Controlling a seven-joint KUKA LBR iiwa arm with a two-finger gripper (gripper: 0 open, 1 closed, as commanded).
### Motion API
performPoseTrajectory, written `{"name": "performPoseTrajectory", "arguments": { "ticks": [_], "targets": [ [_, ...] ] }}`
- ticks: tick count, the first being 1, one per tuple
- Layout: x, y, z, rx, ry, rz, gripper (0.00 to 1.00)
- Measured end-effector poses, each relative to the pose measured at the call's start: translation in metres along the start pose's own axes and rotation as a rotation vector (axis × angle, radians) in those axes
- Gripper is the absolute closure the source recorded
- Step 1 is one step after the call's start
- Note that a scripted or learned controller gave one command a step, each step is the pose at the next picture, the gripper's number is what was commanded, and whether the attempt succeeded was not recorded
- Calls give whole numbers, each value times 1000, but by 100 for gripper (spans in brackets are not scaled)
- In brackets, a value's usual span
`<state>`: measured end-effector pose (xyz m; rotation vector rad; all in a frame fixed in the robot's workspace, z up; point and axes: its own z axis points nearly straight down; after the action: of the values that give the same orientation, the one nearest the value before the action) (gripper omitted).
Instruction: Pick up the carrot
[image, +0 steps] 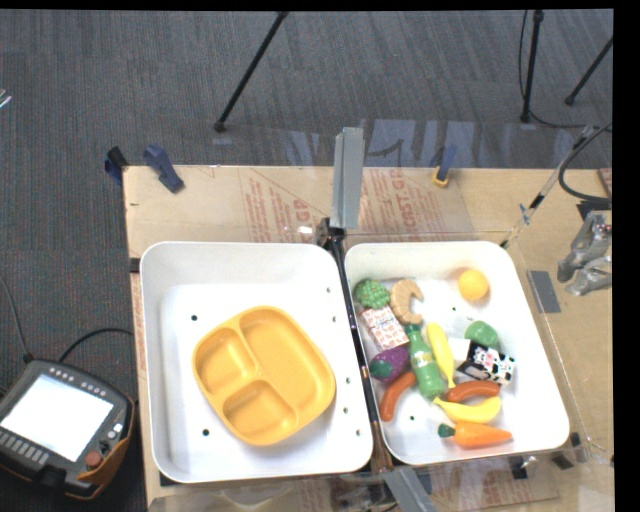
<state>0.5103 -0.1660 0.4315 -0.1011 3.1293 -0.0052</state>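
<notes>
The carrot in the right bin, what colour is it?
Orange with a small green top; the carrot lies near the right bin's front edge in the camera view.

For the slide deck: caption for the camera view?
Orange toy carrot lies among toy food in the right white bin; yellow divided plate in the left bin.

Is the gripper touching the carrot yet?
Apart. The camera view shows the gripper beyond the right bin's edge, the carrot far away inside.

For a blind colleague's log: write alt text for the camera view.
Two white bins sit side by side on a bench: the right bin holds a jumble of toy foods, with the orange carrot near its front edge. The left bin holds a yellow divided plate.
</notes>
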Motion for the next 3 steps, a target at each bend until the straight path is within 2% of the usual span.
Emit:
{"name": "performPoseTrajectory", "arguments": {
  "ticks": [1,2,3],
  "targets": [
    [28,-31,111,-8,19,71,100],
    [31,-23,207,-9,20,85,100],
    [29,-23,202,-5,11,84,0]
  ]
}}
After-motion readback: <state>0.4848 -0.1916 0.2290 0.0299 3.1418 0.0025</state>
